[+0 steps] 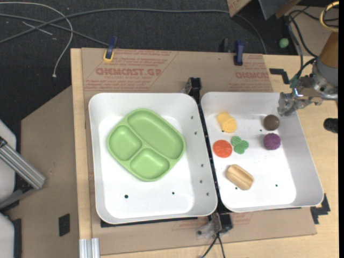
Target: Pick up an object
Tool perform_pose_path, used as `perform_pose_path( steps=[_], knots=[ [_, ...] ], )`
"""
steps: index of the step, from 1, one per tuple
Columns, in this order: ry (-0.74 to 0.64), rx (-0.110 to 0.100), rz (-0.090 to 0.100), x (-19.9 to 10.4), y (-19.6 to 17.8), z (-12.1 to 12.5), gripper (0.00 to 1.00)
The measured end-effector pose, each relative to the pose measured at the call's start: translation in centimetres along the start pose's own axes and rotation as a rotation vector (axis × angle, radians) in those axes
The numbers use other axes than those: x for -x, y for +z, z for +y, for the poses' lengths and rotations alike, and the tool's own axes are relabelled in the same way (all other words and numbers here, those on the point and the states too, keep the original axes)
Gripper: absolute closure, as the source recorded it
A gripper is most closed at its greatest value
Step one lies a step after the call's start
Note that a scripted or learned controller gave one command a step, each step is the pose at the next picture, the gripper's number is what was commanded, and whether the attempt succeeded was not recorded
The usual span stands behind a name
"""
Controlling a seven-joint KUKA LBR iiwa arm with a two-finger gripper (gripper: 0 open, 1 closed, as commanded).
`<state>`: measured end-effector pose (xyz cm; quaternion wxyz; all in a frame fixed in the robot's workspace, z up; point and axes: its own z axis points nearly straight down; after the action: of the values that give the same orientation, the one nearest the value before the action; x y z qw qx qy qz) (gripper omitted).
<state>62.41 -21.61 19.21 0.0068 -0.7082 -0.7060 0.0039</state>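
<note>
Nearest the camera, the front rims of the two shallow white bins lay side by side on the bench, the left bin (107,198) and the right bin (301,187) meeting along a dark seam at the middle. In the left bin sat a green divided plate (146,144) with three compartments, tilted diagonally and resting flat on the bin floor.

In the right bin, the closest item was a tan bread-like piece (239,177), lying by itself toward the front. Behind it, a red round toy (222,148) sat just beside a small green leafy piece (239,144), the two nearly touching. To their right, well apart from the bread piece, lay a purple ball-shaped toy (272,141). Farther back, a yellow ridged piece (228,122) rested near the bin's left wall, and a brown round piece (271,122) sat just behind the purple one.

The gripper (287,105) hung at the bin's far right corner, just above and to the right of the brown piece, with nothing visible between its fingers. At this angle the metal tip blurred together, so whether it was spread or closed could not be told.

Beyond the bins, the cardboard sheet (134,69) covered the bench, pinned at its back edge by two blue clamps (111,47).
</note>
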Motion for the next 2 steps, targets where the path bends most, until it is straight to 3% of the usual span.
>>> perform_pose_path(
  steps=[1, 2],
  knots=[
    [-0.004, 0.015, -0.004, -0.1, -0.9, 0.3, 0.0],
    [-0.003, 0.008, -0.002, -0.1, 5.4, 0.3, 0.0]
  ],
)
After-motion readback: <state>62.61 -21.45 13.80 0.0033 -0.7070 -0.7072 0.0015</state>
